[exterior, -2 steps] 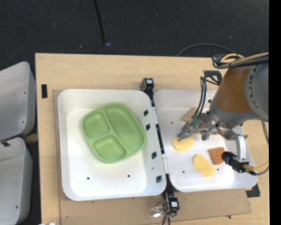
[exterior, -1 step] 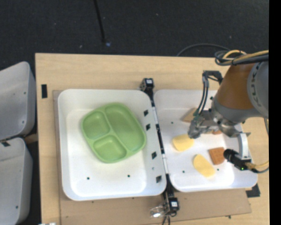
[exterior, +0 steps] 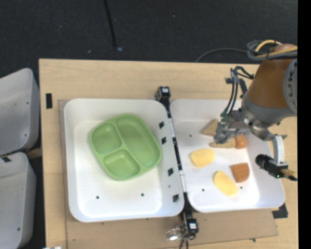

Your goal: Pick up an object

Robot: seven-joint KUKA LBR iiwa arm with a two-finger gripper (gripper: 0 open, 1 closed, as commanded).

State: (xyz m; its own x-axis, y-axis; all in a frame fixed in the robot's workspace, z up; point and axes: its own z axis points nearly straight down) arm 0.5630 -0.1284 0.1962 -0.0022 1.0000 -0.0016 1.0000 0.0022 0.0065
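My gripper [exterior: 221, 135] hangs low over the upper middle of the right bin [exterior: 197, 113], at the end of the arm reaching in from the right. A tan wedge [exterior: 210, 128] lies right beside the gripper's left side, partly covered by it. Just right of the gripper is a small orange piece [exterior: 241, 142]. Below it lie a yellow lump [exterior: 202, 157], a second yellow lump [exterior: 225, 183] and a brown block [exterior: 240, 172]. I see nothing lifted off the bin floor.
A green three-compartment plate [exterior: 125, 146] sits in the left bin [exterior: 78, 191]. A divider rail with black clips [exterior: 172, 149] runs between the bins. The wooden bench [exterior: 103, 77] surrounds both.
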